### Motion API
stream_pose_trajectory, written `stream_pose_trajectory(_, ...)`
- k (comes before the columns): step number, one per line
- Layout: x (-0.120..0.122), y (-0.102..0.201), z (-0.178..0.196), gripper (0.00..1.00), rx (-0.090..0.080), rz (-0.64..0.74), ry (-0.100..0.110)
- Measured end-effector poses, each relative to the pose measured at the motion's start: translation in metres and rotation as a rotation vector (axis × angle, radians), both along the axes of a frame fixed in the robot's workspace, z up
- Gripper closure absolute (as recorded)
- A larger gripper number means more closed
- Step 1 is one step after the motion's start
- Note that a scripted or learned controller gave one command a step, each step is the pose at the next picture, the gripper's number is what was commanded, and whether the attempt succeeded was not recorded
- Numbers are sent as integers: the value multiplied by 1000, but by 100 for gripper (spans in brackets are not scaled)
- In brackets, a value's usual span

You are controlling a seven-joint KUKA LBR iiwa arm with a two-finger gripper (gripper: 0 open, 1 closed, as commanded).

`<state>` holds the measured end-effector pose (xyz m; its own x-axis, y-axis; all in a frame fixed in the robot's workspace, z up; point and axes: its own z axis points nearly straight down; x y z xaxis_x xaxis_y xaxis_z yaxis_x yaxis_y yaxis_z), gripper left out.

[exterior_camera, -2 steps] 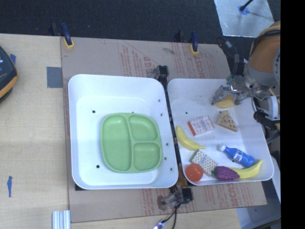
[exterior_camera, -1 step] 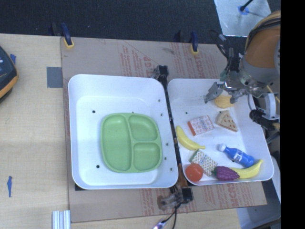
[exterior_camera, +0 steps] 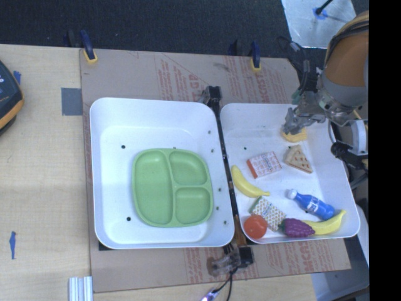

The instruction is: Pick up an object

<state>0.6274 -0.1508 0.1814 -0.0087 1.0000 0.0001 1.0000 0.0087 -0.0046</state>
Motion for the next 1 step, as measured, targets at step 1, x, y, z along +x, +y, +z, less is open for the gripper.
stream_pose_trajectory(1,-18,-30,6,100,1,-6,0)
